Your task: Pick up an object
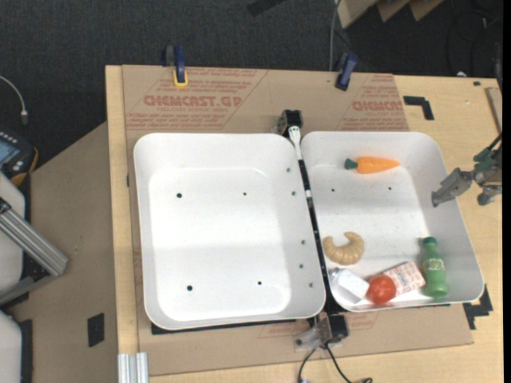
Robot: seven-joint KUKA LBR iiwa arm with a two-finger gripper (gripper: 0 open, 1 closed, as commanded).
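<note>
The right bin (375, 214) holds several objects. An orange carrot (372, 164) lies near its far edge. A tan croissant (345, 247) rests by the bin's left wall. At the near edge sit a red tomato (382, 290), a red-and-white packet (405, 277), a small white container (346, 286) and a green bottle (433, 266). My gripper (465, 195) hangs over the bin's right rim, open, with nothing between its fingers. It is to the right of the carrot and above the bottle in the view.
The left bin (215, 222) lies beside the right one, joined along a black seam. Both rest on a cardboard sheet (239, 94) held by blue clamps at the back. A metal rail stands at the far left.
</note>
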